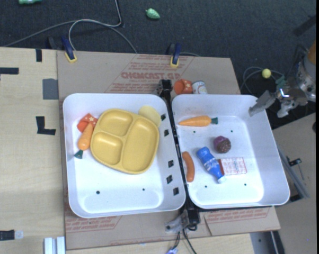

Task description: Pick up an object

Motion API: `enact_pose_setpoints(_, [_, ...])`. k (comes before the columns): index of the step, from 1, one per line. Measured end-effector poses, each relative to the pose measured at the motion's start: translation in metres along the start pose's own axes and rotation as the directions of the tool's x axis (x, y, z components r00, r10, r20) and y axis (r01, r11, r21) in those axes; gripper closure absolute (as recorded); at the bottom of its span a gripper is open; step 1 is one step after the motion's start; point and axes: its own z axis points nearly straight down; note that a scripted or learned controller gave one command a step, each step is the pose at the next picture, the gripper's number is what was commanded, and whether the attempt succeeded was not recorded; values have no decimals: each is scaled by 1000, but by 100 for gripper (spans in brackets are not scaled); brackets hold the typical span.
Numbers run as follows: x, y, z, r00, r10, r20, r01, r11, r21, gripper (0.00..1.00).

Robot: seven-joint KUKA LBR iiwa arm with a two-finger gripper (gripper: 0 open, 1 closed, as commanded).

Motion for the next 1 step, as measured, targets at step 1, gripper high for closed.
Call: enact_pose_setpoints(1, [32,42,76,1000,-1,-2,1,1000,4,0])
